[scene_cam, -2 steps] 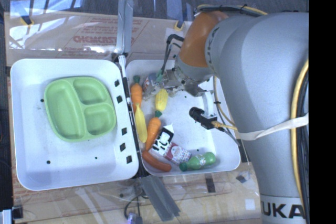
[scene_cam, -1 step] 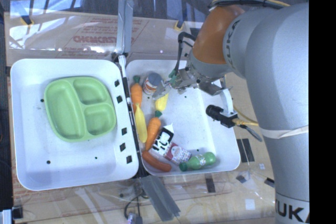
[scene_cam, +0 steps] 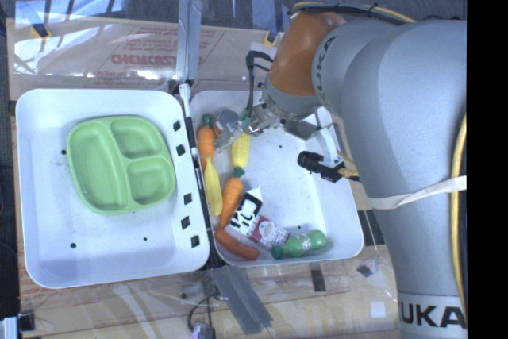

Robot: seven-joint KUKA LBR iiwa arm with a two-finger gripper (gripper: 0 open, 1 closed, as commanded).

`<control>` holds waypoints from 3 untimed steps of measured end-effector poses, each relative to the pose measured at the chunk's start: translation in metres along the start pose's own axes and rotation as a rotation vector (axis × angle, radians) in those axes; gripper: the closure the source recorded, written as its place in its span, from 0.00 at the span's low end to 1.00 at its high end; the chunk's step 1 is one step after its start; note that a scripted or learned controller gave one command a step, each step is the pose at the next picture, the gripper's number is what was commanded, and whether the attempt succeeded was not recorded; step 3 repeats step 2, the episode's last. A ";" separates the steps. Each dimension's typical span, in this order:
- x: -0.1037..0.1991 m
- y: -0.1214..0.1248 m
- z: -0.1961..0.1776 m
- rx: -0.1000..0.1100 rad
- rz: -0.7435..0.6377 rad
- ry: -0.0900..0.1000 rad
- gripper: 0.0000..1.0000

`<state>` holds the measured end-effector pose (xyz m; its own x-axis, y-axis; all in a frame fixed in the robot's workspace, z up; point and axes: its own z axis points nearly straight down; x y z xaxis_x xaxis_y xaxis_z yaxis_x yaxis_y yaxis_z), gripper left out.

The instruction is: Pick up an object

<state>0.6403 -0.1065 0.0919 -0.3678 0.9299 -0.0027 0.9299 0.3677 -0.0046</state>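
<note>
The gripper is low in the right bin, at its far left corner, just above a yellow corn cob; whether it is open, closed or touching the corn, I cannot tell. Below it lie smooth plastic toy foods: two orange carrots, a long yellow piece, a reddish sausage, a green vegetable and a printed packet. To its left, the left bin holds a glossy green divided plate. Both bins rest on a wooden bench.
</note>
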 end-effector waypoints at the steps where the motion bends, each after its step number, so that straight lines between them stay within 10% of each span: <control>1: 0.002 0.002 -0.009 0.001 -0.007 0.002 1.00; 2: 0.079 0.043 -0.100 -0.003 -0.036 0.004 1.00; 3: 0.079 0.043 -0.100 -0.003 -0.036 0.004 1.00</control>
